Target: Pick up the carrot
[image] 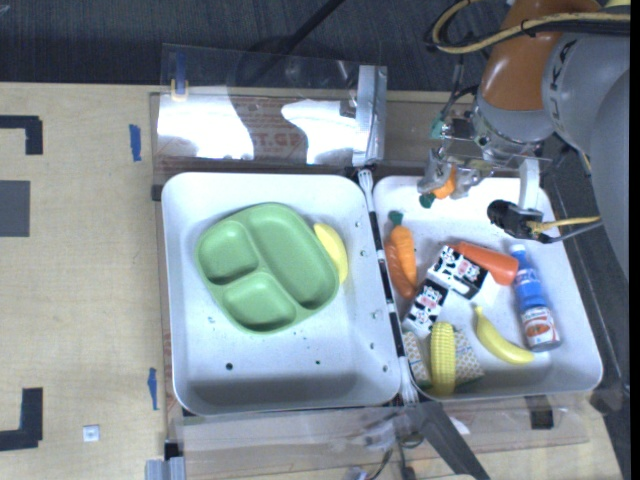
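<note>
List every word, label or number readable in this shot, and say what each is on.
None can be read.
Bottle: red and white label, print too blurred.
Black-and-white carton: cow-patch pattern, no legible text.
Second black-and-white carton: the same.

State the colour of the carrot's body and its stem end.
The carrot has an orange body and a dark green stem end, seen in the camera view, in the right bin.

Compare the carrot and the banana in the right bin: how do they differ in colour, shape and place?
The carrot is orange with a green top; the banana is plain yellow. The carrot tapers nearly straight; the banana curves. The carrot lies along the right bin's left wall; the banana lies toward its near right, beside a bottle. Both lie flat, ungripped.
</note>
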You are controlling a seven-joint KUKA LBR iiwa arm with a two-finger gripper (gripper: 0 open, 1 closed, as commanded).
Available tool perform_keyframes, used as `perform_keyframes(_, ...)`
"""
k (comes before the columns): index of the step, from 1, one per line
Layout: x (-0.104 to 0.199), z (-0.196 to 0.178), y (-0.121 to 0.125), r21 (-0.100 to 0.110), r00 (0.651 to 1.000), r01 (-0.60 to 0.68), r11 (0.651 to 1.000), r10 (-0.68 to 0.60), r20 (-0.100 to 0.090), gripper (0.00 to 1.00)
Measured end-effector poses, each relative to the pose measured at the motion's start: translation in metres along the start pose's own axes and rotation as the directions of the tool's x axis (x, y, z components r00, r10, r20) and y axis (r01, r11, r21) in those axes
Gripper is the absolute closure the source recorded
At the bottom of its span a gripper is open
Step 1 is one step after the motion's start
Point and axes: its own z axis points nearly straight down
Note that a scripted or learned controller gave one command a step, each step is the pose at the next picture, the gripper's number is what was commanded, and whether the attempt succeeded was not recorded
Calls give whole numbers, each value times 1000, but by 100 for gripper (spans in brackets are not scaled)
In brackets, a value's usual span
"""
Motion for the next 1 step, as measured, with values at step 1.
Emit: perform_keyframes(1, 0, -10, 1, -3, 1000, 2, 1000, -2, 1, 100)
